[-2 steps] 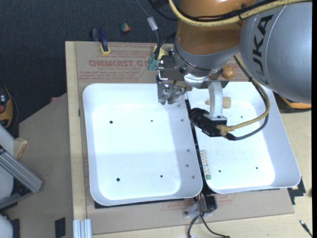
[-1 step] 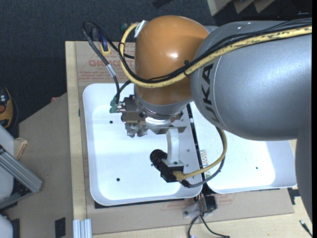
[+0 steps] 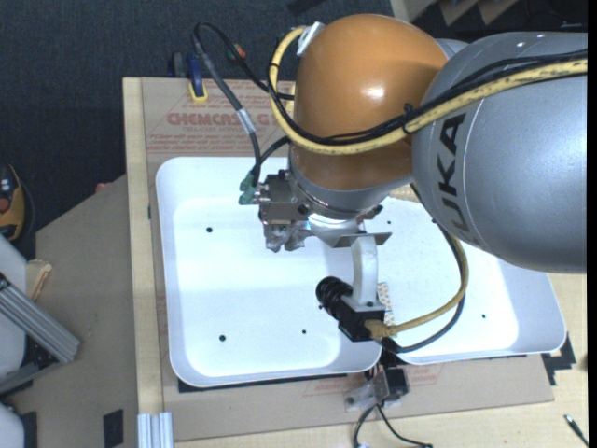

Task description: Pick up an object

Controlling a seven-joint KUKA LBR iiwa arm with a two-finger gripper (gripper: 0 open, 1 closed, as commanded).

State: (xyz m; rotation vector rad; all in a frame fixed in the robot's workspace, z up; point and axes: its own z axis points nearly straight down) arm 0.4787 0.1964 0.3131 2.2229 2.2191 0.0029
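The arm [image 3: 438, 147] runs off the right and top edges and covers most of the right bin [image 3: 522, 325] and the back of the left bin [image 3: 196, 278]; the gripper [image 3: 284, 236] fingers are too indistinct to read

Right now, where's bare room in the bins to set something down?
Left bin: floor looks bare along its left wall and front edge. The arm crowds the back and the divide between bins. Right bin: only a front-right patch is bare; the arm hides the rest.
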